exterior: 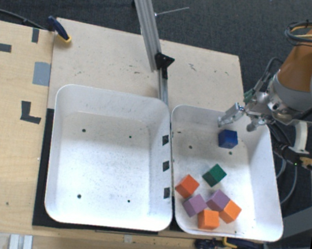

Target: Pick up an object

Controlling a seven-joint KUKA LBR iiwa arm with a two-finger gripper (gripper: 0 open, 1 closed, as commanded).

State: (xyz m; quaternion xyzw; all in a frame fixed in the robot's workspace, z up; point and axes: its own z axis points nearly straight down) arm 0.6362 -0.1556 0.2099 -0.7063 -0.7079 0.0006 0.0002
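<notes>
Wooden surface (3, 126) fills the left and upper middle of the frame, with grey and black tape marks at far left and a blue and yellow clamp (59, 29) at upper left. Dark carpet lies along the top. Left of centre sits the left bin (57, 152), white and speckled. A metal rail (148, 26) slants down from the top to the gap between the bins. Just right of it sits the right bin (266, 185), holding the cubes. At its lower part, from left to right: an orange cube (187, 186), a purple cube (194, 204) touching it, a second orange cube (208, 219), a green cube (215, 175) a little above the cluster, a second purple cube (218, 200), and a third orange cube (230, 211). A blue cube (228, 139) sits apart in the bin's upper part. Just above it hovers the hand (240, 121), its fingers spread apart with nothing between them. The arm (306, 63) comes in at upper right.
</notes>
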